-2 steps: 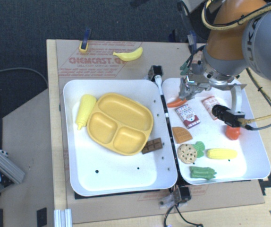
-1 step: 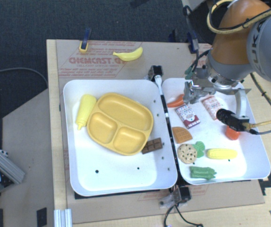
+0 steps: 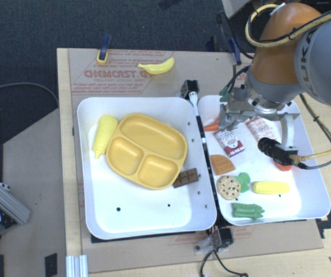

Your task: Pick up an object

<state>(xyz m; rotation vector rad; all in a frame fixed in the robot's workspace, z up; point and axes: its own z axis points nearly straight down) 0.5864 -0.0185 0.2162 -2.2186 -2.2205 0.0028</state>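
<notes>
From my remote station, I saw a green toy point(image 3: 247, 210) and cookie point(image 3: 229, 186) lower right, a red-and-white packet point(image 3: 230, 142) just under the gripper point(image 3: 230, 117) mid-right; whether it gripped anything, I could not tell.

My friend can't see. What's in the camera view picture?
A grey robot arm's gripper hangs over the right bin, above toy foods like a cookie. The left bin holds a yellow divided plate.

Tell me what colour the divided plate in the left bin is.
Yellow; the plate shows plainly in the camera view.
</notes>
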